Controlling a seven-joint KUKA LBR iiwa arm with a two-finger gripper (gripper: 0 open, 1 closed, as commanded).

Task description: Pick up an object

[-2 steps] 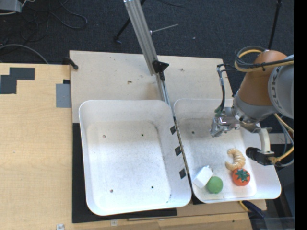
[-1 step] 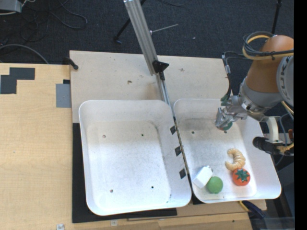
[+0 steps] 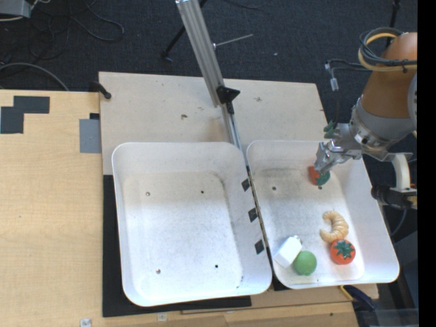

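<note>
Arm (image 3: 388, 94) enters from 3 o'clock, gripper (image 3: 325, 161) over the right bin (image 3: 381, 261) near its 12 o'clock end. Small red-and-green object (image 3: 318, 176) sits right at the jaws' tips; looks pinched between them, lifted or resting can't be told (contact blurred). Rest of the right bin's load clusters at 6 o'clock: curled tan piece (image 3: 334, 225), tomato (image 3: 343, 251) just below it, green ball (image 3: 304, 262) touching white block (image 3: 289, 250). Left bin (image 3: 136, 162) beside it on the desk (image 3: 157, 107).
</note>
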